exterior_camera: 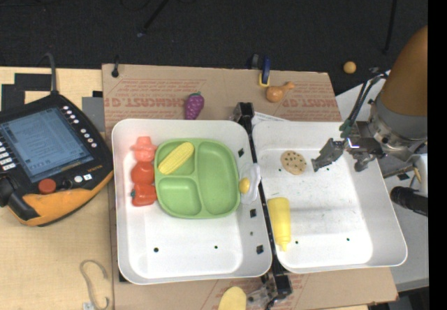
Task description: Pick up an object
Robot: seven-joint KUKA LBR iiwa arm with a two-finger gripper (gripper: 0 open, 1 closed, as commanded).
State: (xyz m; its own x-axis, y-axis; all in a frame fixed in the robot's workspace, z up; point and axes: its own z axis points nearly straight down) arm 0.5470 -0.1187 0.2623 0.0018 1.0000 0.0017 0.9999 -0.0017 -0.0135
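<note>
Tool [343, 155] above right bin [391, 246], beside cookie [293, 162]

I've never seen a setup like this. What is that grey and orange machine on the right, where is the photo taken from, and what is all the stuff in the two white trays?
The picture comes from one fixed camera above the bench, looking down at a slant. The grey and orange machine is a robot arm reaching in from the right; at its end is a two-finger gripper, hanging above the right bin. I see nothing between its fingers. Its job is to pick up an object.

In the right bin lie a cookie, close to the gripper, and a yellow bottle by the bin's left wall. The left bin holds a green divided plate with a corn cob in one compartment, and a red toy figure beside the plate. The device at far left is a handheld control tablet.
</note>
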